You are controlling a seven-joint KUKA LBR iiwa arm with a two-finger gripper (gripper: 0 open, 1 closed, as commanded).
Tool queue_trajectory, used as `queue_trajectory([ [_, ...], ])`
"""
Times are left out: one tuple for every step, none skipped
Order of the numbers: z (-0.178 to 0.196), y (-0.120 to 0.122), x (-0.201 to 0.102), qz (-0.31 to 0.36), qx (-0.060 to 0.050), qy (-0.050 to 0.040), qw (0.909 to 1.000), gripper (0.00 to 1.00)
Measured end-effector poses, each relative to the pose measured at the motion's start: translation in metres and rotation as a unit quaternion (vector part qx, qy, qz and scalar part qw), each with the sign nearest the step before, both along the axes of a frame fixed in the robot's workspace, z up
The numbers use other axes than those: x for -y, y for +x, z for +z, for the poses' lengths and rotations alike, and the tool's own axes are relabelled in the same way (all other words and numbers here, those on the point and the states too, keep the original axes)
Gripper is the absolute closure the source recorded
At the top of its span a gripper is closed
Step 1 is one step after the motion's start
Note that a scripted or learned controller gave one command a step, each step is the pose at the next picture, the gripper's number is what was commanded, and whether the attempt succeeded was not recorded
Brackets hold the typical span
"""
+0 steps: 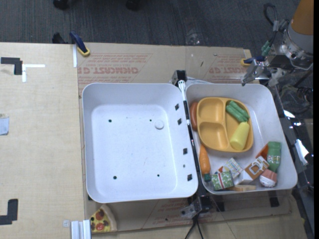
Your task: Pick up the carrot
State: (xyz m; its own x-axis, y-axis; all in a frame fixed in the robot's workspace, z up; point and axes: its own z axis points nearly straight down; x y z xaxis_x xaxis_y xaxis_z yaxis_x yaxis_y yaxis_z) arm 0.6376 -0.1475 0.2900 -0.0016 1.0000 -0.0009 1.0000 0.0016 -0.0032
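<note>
Carrot (pixel 204 161) lies in right bin (pixel 279 133), beside tray (pixel 209 114).

Single fixed camera, mounted above the table (pixel 40 133), looking down at a slant. Frame takes in both white bins, left bin (pixel 132 188) and right bin (pixel 284 148), at middling range, with dark floor (pixel 149 19) along the top. Arm (pixel 299 29) enters at upper right.

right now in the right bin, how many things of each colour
Orange: 1, the carrot
Yellow: 2, the divided plate and the yellow piece on it
Green: 1, the green vegetable
Mixed-colour packets and small items: about 5, heaped, hard to separate
Total: about 9
</note>
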Motion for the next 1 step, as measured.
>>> queue_trajectory([
  [-0.1285, -0.0129, -0.024, -0.021, 0.0, -0.0002, 0.9998, 0.0],
])
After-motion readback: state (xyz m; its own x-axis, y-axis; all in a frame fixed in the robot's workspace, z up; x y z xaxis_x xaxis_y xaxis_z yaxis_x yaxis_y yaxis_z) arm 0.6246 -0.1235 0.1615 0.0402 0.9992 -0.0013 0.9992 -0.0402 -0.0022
